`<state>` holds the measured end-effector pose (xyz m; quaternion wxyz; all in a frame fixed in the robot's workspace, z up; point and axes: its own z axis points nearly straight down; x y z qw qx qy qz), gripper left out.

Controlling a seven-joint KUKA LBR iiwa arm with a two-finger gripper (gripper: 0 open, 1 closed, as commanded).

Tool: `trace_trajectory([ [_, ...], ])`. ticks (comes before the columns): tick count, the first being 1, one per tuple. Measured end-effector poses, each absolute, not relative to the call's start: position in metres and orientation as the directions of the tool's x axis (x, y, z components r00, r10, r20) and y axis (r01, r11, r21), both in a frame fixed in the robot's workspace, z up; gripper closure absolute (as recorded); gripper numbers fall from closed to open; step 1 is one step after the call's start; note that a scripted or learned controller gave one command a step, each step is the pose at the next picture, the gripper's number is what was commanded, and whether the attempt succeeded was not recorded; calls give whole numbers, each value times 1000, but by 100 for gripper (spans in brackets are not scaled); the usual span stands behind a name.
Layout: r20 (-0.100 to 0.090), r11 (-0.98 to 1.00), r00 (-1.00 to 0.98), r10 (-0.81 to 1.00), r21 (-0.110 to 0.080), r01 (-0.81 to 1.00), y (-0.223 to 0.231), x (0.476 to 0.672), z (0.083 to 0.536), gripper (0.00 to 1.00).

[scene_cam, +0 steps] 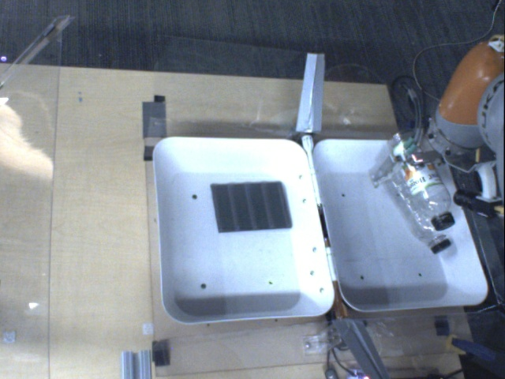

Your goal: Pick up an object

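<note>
Right bin [379,279], white, on wooden desk [87,235]. Claw [439,233] over its right side, two dark fingertips parted, nothing between them. Left bin [181,290]: one dark ribbed rectangular pad [251,207], lying flat, centre.

Overall dim, cool cast. Both white bins [237,235] read bright, with soft grey shadow bands along their near walls. Strong glare washes out the bench [24,140] at far left. Clear sheet edges [47,34] catch faint reflections. Focus slightly soft throughout; fine detail at right is smeared. Dark floor [237,6] nearly featureless.
</note>
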<state>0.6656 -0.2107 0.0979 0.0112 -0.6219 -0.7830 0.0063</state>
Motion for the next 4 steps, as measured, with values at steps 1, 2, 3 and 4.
trace_trajectory([
  [1,8,229,-229,973,-27,973,-211,665,108,100],
  [2,-3,272,-272,962,7,962,-157,656,178,100],
  [3,-2,74,-74,997,7,997,-173,654,100,100],
  [4,-2,242,-242,970,8,970,-86,670,195,100],
])
